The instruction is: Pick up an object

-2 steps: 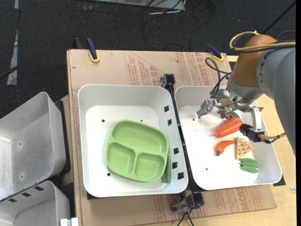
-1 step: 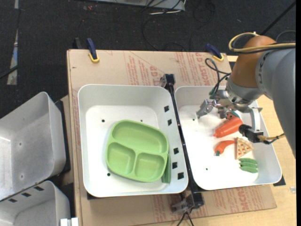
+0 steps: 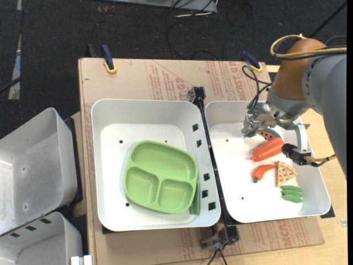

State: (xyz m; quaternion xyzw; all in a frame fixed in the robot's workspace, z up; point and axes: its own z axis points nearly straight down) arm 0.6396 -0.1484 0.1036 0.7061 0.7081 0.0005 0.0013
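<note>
Dark floor with loose cables surrounds a cardboard-topped tabletop [image 3: 165, 76] carrying two white bins.

Left bin [image 3: 105, 120]: one green divided tray [image 3: 161, 176], nothing else we can make out.

Right bin [image 3: 231, 203]: a watermelon slice [image 3: 270, 132], a carrot [image 3: 267, 149], a smaller orange piece [image 3: 263, 171], a pizza slice [image 3: 285, 173] and a green pod [image 3: 291, 192], all clustered toward the right side, several touching or just beside one another.

Gripper [image 3: 253, 127]: low over the upper part of the right bin, at the left end of the watermelon slice and just above the carrot. Whether its fingers are wide or narrow we cannot tell; we see nothing clearly between them.

Handling note, as we judge it: the carrot is the nearest candidate, and its long body wants a grasp across the short axis, near the middle. We would centre over it before closing, since the watermelon slice lies against it and could be nudged or caught. Lift straight up, then check that the piece rises.
</note>
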